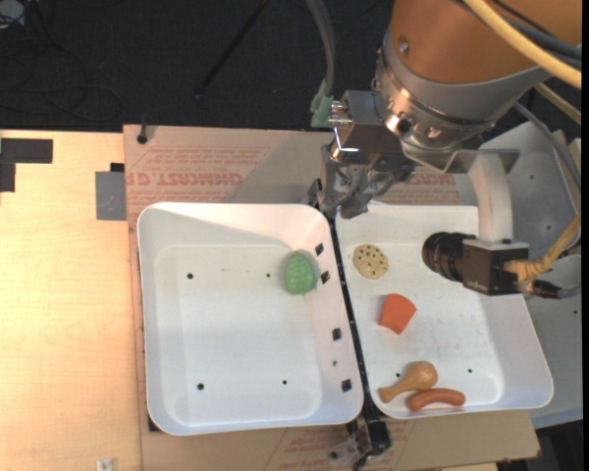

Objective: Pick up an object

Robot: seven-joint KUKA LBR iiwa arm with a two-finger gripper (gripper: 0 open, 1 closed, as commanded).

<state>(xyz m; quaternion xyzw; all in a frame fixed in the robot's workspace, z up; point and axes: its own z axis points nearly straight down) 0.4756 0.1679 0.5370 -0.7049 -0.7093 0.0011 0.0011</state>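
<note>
**Tool parked at bins' far edge, objs below it**

Camera view: tool hangs over the divider's far end; finger state can't tell, nothing seen betw them. Nearest obj is cookie in right bin, just toward the camera & slightly right. Green ball lies in left bin, against the divider. Orange block further on.

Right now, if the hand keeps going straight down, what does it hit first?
Probably the back rim where the two bins meet: the hand hangs above it. Depth is unclear, and the cookie lies nearer the camera.
</note>
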